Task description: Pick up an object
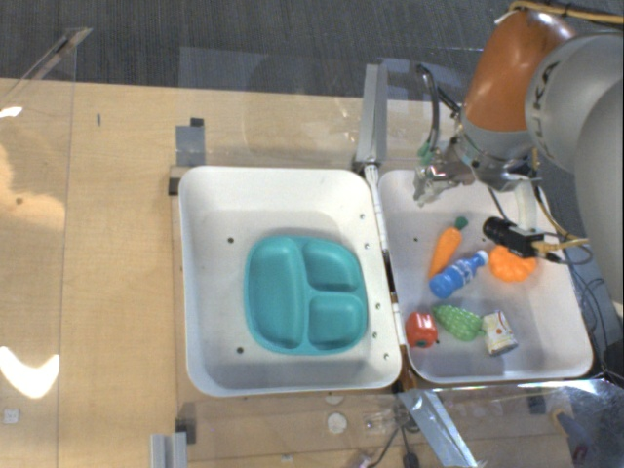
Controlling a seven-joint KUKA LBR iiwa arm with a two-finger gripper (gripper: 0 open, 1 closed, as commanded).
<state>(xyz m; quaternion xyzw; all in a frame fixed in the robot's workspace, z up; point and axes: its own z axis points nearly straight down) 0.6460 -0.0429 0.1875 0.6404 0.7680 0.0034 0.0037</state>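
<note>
Over right bin [565,354], raised arm [507,76].

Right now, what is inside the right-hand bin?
The right bin holds a carrot, a blue bottle, an orange toy, a red item, a green item and a small carton. The arm covers the bin's far right corner.

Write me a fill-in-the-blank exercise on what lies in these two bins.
The teal plastic divided tray lies in the ____ white bin.
The tray has ____ compartments.
The orange toy carrot lies in the ____ white bin.
The blue plastic bottle lies just below the ____.

Missing words: left; three; right; carrot
</note>
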